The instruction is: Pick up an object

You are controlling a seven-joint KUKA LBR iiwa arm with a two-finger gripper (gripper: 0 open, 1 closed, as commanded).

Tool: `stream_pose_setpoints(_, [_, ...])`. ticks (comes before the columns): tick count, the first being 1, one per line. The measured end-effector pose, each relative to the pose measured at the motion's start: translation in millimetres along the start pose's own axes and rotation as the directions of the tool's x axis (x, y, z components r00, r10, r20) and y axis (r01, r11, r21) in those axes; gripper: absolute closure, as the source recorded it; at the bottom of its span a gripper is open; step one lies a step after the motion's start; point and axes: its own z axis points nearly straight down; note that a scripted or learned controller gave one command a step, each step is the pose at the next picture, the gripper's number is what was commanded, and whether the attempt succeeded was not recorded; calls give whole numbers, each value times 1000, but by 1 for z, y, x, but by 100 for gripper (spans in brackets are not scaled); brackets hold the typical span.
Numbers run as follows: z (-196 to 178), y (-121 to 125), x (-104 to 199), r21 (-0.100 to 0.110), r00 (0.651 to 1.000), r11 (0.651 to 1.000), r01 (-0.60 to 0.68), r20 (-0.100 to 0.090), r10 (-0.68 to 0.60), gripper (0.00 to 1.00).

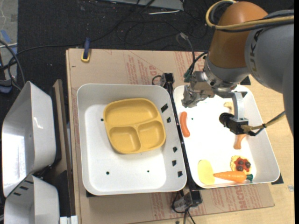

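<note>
While the arm is reaching in from the right of the frame, its gripper (191, 98) is hanging over the upper left corner of the right bin (266, 148), close to the divider between the two bins. Whether it is apart or together I cannot tell, because the wrist is hiding the tips from above, and nothing is showing between them.

Nearest to it is the small orange sausage (185, 124), which is lying on the bin floor just below the gripper in the frame and a touch to the left. Its long axis is running nearly up and down the picture, along the bin's left wall. That is the relation the next move seems to be turning on: a short shift down the frame and a drop, with the closing direction set across that long axis.

Farther off, a carrot (231, 175) is lying crosswise near the lower edge. A yellow tray (134, 125) is sitting in the left bin (88, 171).
</note>
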Motion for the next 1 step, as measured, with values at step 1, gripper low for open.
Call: stream_pose_setpoints(1, [15,12,61,2,1000,1000,0,0,0,100])
